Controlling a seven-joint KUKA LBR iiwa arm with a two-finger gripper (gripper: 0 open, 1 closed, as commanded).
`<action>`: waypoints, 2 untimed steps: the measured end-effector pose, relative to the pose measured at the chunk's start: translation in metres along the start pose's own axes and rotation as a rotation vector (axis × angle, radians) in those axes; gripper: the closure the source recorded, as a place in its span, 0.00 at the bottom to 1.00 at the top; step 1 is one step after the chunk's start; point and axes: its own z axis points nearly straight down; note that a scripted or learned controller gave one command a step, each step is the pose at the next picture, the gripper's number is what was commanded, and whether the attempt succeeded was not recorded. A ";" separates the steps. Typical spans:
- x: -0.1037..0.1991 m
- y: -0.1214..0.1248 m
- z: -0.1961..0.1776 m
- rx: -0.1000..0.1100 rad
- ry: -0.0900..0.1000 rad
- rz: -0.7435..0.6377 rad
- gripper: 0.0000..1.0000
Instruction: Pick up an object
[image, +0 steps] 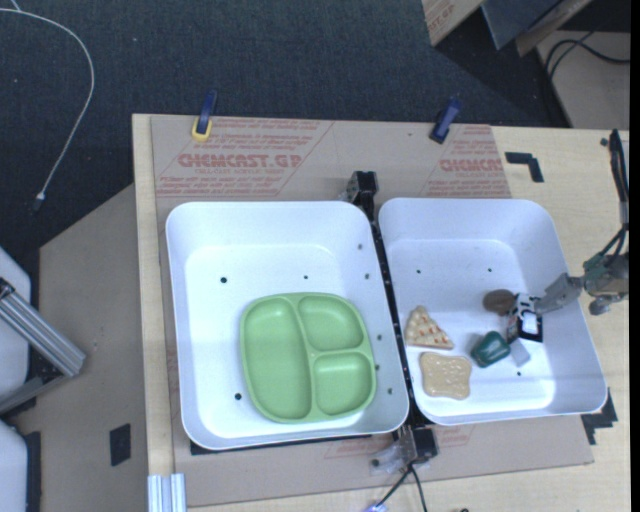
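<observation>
Only text I can make out from up here is red "CHEMCAST GP" printing on the brown protective sheet (250, 150) under my bins, repeated, partly cut off.

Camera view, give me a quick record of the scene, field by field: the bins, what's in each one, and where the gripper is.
left bin: holds a green divided plate with three compartments
right bin: holds four small items
pizza slice toy: near the bin's left wall
tan bread-like piece: just below the pizza slice toy
teal object: right of the bread-like piece
brown round object: above the teal object
gripper: low in the right bin, between the brown and teal objects
grasp: cannot tell
</observation>
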 end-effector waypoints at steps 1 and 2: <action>0.004 -0.002 0.063 0.004 0.002 0.000 0.00; 0.007 0.003 0.107 0.003 0.002 -0.001 0.00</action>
